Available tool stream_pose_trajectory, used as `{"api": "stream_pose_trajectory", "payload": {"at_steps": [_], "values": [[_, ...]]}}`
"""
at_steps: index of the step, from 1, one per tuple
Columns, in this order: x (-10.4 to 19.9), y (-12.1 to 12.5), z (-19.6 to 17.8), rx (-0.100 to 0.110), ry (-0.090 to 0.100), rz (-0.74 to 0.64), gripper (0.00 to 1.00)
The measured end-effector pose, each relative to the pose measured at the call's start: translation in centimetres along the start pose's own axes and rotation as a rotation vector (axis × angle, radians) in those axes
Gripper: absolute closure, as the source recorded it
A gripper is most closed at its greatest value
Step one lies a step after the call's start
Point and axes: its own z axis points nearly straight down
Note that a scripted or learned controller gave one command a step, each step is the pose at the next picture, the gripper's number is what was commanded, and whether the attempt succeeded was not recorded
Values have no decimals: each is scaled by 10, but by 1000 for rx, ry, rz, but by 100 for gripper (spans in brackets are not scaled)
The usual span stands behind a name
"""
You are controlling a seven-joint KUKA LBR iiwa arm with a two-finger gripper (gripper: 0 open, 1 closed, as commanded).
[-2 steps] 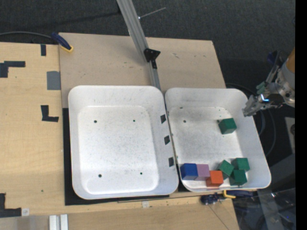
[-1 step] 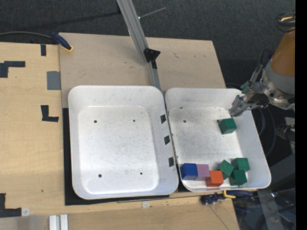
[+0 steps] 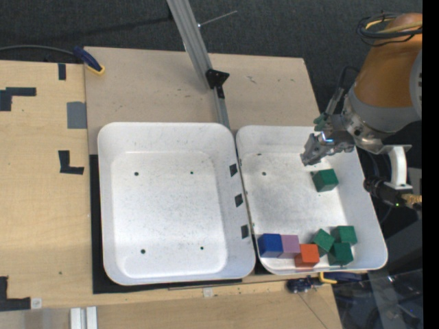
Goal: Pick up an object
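We see the surface (image 3: 171, 81) carrying two white bins side by side, so that objects can pass from one to the other. The left bin (image 3: 168, 201) holds nothing we can make out. The right bin (image 3: 274, 184) holds all the blocks. The arm (image 3: 384, 74) reaches in from the right, placing the gripper (image 3: 317, 151) over the far part of the right bin. Whether the jaws are open or closed, we cannot tell. A lone green block (image 3: 325, 179) lies just beside the gripper, well apart from the rest, which we judge makes it the easiest target. The remaining blocks sit clustered along the near wall: blue (image 3: 270, 244), purple (image 3: 290, 244), orange (image 3: 309, 253) and three green (image 3: 336, 244).
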Motion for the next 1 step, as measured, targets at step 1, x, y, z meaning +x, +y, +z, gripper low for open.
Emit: {"api": "stream_pose_trajectory", "payload": {"at_steps": [1], "values": [[48,6,16,2,-1,1,100]]}}
